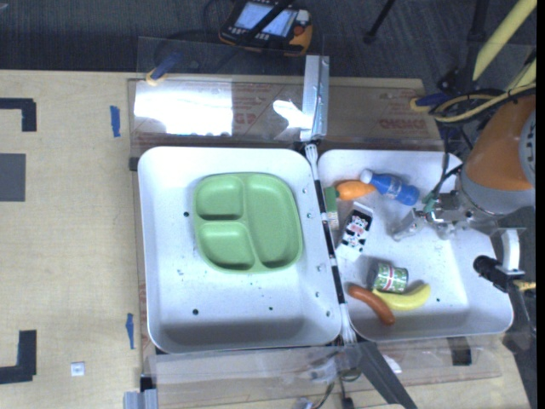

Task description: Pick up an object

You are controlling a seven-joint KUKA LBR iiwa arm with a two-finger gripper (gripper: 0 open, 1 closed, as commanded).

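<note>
In the right bin, nearest, a banana lies beside a sausage, with a small green can just behind them. Farther in, a black-and-white packet sits near the bin's left wall. The gripper hangs low over the bin's middle, right of the packet; whether its fingers are open or closed I cannot tell. Beyond it lie a carrot and a blue bottle. The left bin holds a green divided plate.
</note>
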